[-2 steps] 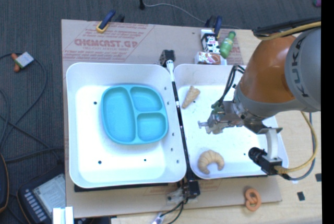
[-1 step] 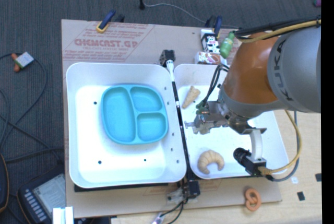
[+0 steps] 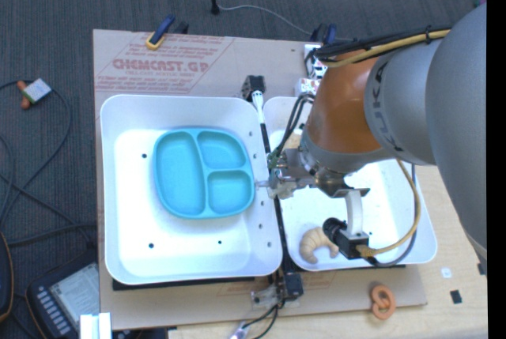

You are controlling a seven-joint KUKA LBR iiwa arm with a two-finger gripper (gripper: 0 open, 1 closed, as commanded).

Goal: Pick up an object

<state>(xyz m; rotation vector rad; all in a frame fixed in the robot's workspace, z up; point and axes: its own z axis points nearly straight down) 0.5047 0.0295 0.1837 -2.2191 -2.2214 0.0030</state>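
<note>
Seen from above at a slant: two white bins sit side by side on a bench. The left bin [image 3: 134, 239] holds a blue plate [image 3: 188, 175] with three compartments. My grey arm, with its orange band, reaches in from the right and covers much of the right bin [image 3: 395, 207].

My gripper [image 3: 278, 178] sits low at the wall between the two bins, just beside the plate's right edge. My wrist hides most of it, so I cannot tell whether my jaws are apart or together, and I see nothing held in them.

The one object I can make out in the right bin is a tan croissant [image 3: 316, 244], lying on the floor near the front wall, apart from my gripper.

I judge that I am at the approach step, with nothing picked up yet. The next move, as I read it, calls for shifting away from the dividing wall, centring over the croissant, descending with jaws apart, and closing across its narrow middle.
</note>
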